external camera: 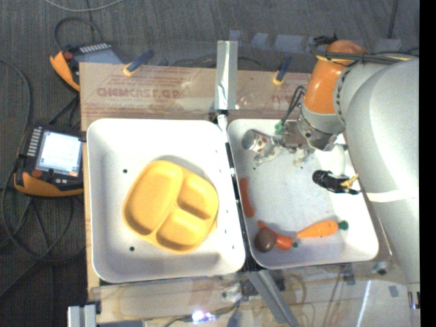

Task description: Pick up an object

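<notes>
Gripper [272, 147], grip state impossible to tell, beside silvery cylinder [254, 141] in right bin [364, 251]: likely light, rigid, slick; pinch across sides.

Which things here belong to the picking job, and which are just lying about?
Job: gripper, silver can, carrot, brown ball, yellow tray, left bin, right bin.
Lying about: handheld screen, cardboard sheet, blue clamp.

Glossy yellow plastic tray [172, 204], smooth white plastic bins [102, 182], shiny metal can [255, 141], matt brown cardboard [150, 94].
</notes>
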Available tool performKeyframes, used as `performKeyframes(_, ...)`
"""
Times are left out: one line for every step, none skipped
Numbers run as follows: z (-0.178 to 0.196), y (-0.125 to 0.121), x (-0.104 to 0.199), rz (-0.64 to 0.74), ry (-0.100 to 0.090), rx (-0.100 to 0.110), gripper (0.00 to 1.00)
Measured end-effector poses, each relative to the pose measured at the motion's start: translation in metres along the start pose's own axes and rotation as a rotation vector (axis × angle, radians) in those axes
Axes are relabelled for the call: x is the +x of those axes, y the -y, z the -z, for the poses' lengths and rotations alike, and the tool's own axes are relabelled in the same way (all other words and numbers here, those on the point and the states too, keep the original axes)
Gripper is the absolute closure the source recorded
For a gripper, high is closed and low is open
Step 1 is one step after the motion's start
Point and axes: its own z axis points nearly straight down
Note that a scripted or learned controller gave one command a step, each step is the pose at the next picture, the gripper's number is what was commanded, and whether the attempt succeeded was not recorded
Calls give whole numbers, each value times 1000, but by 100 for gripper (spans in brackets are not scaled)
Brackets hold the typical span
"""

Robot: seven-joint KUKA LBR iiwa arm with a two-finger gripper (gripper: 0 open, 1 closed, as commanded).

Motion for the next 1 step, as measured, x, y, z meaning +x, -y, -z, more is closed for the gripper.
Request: performKeyframes(0, 0, 1, -16, 2, 0, 0)
